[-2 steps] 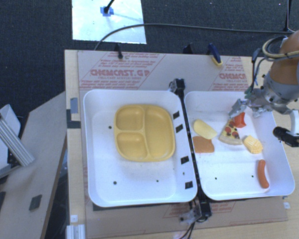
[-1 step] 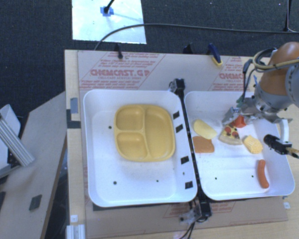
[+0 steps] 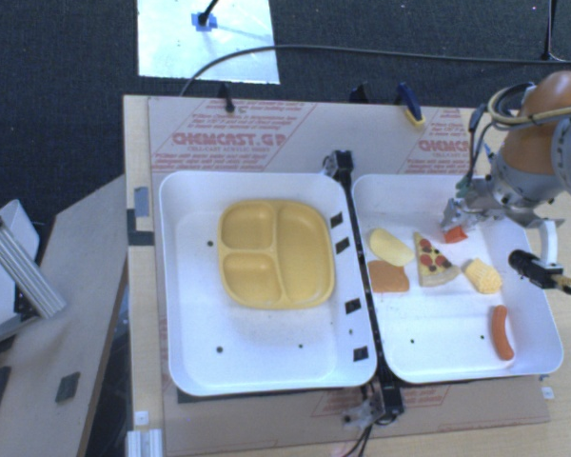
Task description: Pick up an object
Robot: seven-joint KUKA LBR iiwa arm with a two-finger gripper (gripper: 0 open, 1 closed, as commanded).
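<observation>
**Arm low over right bin, small red piece at its tip**

Camera view: the wooden worktop (image 3: 95, 255) carries two shallow white bins side by side. Left white bin (image 3: 186, 350) holds a yellow plastic divided tray (image 3: 275, 253), three compartments, lying flat near the middle.

Right white bin (image 3: 428, 350) holds the toy food. Pale yellow oval piece (image 3: 391, 248) near the bin's left side, with a flat tan-orange toast-like slab (image 3: 388, 276) just beside it on the near side, touching or nearly so. Toy pizza wedge (image 3: 433, 260) with red dots in the middle of the bin. Yellow corn piece (image 3: 482, 276) right of the pizza, close by. Orange-red toy sausage (image 3: 501, 332) lies alone toward the near right corner, well apart from the rest.

Grey arm with the orange band (image 3: 552, 112) comes in from the right, wrist bent down over the far right part of the right bin. End effector (image 3: 460, 219) sits low there, right over a small red-orange object (image 3: 455, 233), at its tip. Cannot tell how far apart the fingers are, nor whether the red piece is between them or just lying under them on the bin floor.

A black-tipped part (image 3: 533, 268) sticks out below the wrist, near the corn.
</observation>
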